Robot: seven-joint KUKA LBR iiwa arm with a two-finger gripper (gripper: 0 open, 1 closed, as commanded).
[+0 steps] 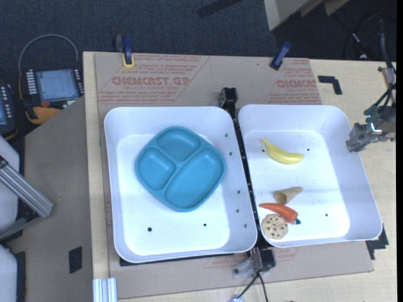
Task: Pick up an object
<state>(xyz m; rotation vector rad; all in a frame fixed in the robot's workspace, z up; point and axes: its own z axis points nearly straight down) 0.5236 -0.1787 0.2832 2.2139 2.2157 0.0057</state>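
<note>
The right white bin (352,187) holds a yellow banana (283,153) near its middle. Closer to the front lie a tan cone-shaped piece (288,195), a red-orange carrot (279,211) and a round speckled cookie (274,226), close together. My gripper (359,137) is a small grey shape at the right bin's far right rim, well to the right of the banana and apart from all the objects.
The left white bin (119,187) holds a blue divided plate (181,167). Black clamps sit between the bins at the back (228,97) and front (264,258). A control pendant (55,84) lies off the bench at the left.
</note>
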